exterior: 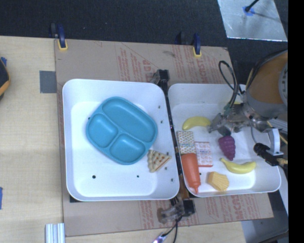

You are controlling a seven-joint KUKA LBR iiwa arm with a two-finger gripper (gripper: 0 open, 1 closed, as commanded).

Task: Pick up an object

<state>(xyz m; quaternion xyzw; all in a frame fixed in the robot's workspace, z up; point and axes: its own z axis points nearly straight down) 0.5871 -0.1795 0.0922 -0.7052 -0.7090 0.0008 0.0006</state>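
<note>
End effector [224,127] low in right bin [273,186], just above purple grapes [226,147]; finger state cannot be told. Yellow banana [195,122] close left of grapes. Risk: crowding; neighbour nudged, grasp missed.

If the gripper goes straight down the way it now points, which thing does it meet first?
Most likely the purple grapes: the gripper hangs just above their upper end in the right bin. Depth is unclear from this slanted view, so it might instead reach bare bin floor between the grapes and the banana.

blue plate [121,129], 2 white bins [71,135]
</note>
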